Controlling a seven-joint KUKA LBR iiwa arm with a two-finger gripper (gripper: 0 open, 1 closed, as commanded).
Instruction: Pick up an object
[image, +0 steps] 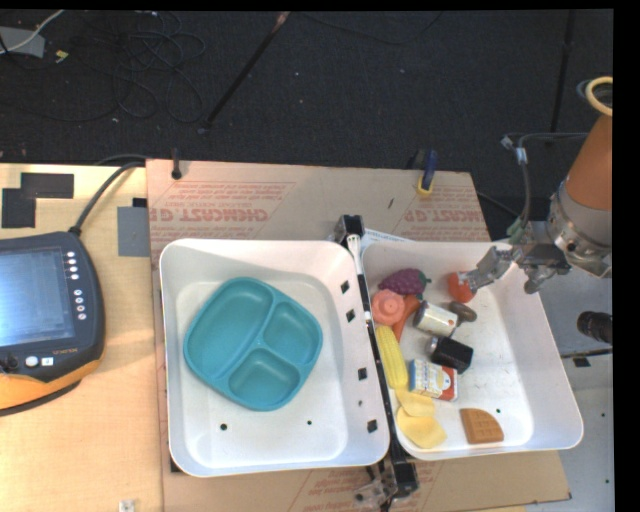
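We are looking down at a slant on a cardboard-covered surface (300, 200) carrying two shallow white plastic bins side by side. The left white bin (200, 270) is holding a teal plastic plate with three compartments (253, 343), lying flat near its middle.

The right white bin (545, 380) is holding a cluster of small toy items along its left half. At the far end, a purple bunch of toy grapes (405, 281) is sitting beside a small red-orange round object (459, 288). Just in front of the grapes, an orange-pink toy piece (388, 308) is touching a yellow corn cob (391, 357), which is lying along the bin's left wall. Near the middle are a small white and silver cylinder (436, 320), a black block (452, 353) and a small printed carton (433, 380). At the near end, a pale yellow wedge (421, 421) and a brown toast-like slice (483, 427) are lying well apart.

The grey arm with its orange band (590, 160) is reaching in from the right. Its gripper (487, 270) is hovering at the bin's far right corner, just beside the red-orange object; we cannot tell whether the jaws are clenched or released.

A grey handheld control pendant (45, 310) is resting at the far left.
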